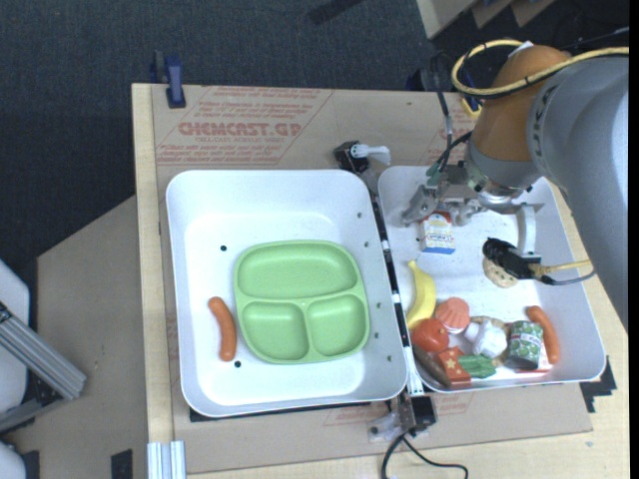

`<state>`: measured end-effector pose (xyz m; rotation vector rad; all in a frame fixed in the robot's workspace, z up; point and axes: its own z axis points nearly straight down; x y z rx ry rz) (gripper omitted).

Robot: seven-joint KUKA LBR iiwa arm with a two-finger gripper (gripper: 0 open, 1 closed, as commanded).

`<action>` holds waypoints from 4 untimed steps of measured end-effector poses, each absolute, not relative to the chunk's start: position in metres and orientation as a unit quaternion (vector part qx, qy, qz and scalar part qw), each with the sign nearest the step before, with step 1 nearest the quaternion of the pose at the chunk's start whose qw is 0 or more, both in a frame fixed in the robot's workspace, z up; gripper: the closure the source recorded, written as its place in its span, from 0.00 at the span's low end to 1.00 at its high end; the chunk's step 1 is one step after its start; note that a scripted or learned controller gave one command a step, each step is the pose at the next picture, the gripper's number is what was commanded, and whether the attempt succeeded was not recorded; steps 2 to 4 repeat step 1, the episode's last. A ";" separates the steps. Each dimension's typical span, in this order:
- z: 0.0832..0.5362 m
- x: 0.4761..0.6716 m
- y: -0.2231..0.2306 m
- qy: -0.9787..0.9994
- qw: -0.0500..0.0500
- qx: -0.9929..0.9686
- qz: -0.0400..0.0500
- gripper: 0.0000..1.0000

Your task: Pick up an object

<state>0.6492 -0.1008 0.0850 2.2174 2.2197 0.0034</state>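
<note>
Currently: approach | gripper (436,211) over small carton (437,236), right bin's (584,312) far-left corner | grip unclear | next: descend, close.

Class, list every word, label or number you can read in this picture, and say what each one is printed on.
"CHEMCAST GP": large red print on the brown protective sheet covering the bench, above the left bin.
Smaller red lines under and over it: too blurred to read.
Small white carton below the gripper in the right bin: has printing, too small to read.
</note>
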 end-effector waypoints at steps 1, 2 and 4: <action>0.095 0.648 -0.101 0.707 0.002 0.707 0.001 1.00; 0.095 0.648 -0.101 0.707 0.002 0.707 0.001 1.00; 0.095 0.648 -0.101 0.707 0.002 0.707 0.001 1.00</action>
